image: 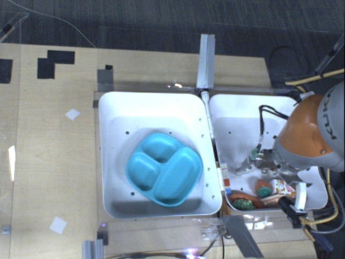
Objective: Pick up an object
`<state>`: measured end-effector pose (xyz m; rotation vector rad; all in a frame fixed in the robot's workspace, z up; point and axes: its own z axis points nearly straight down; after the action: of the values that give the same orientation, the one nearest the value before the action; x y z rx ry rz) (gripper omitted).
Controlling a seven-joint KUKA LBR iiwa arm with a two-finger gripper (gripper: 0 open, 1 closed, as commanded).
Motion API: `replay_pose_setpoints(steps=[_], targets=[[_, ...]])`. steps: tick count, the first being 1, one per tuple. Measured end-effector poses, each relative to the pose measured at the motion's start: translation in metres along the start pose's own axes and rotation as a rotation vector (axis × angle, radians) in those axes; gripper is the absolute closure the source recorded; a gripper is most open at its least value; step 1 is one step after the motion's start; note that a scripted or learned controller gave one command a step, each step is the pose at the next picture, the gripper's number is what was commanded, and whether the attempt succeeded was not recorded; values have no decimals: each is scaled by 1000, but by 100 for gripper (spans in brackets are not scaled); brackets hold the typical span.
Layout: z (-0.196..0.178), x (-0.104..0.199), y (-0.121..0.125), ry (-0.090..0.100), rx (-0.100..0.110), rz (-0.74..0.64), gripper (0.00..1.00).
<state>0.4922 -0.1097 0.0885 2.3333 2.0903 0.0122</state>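
A big turquoise plastic divided plate with three compartments (164, 169) is sat in the left white bin (116, 117), toward its front edge, well apart from anything else. The actual action is over in the right white bin (237, 112): a small pile of mixed toy items is bunched along its front edge, where a green rounded piece (263, 190), a red-and-white packet-like thing (282, 186) and a dark green and orange bit (243, 202) near the front-left corner can be made out (what exactly they are is too small to tell).

The grey arm with the orange band (304, 134) is hung over the right side of that bin, and the gripper (262, 161) is placed just above the pile. Whether the hand is spread or clenched can't be told from this angle, and nothing can be seen caught in it.

So this is judged to be the reach/descend step, with no pick made yet. What's probably needed next: one piece to be singled out, since they're touching each other and close to the bin's front wall.
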Motion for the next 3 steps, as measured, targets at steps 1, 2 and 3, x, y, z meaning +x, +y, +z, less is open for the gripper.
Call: replay_pose_setpoints(steps=[1, 2, 3], targets=[[-2, -74, 4, 3, 13, -221, 0], [-1, -6, 2, -5, -6, -485, 0], [0, 19, 43, -3, -2, -669, 0]])
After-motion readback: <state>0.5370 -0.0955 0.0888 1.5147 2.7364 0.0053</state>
